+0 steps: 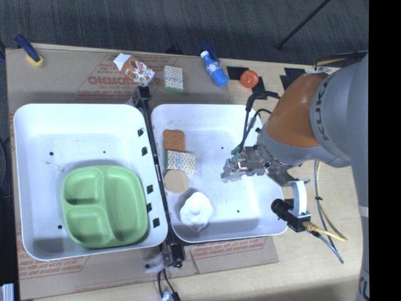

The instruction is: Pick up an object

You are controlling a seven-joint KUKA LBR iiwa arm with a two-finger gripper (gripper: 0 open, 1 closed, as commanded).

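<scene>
Hovering over the right bin (pixel 250 115), end effector (pixel 229 171) sitting near the packet (pixel 180 162), can't tell if spread or pinched.

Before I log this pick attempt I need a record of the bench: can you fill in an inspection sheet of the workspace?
Surface: bench bearing left bin and right bin, side by side.
Job's things: in right bin, brown block, patterned packet, tan disc, white bottle, along its left side.
Clutter: green divided tray in left bin; behind the bins, wrapped snack, small carton, blue bottle, orange ball.
Grippers: gripper over right bin, apart from the items.
Cables: yellow cable at the arm.
Surroundings: dark carpet.
</scene>
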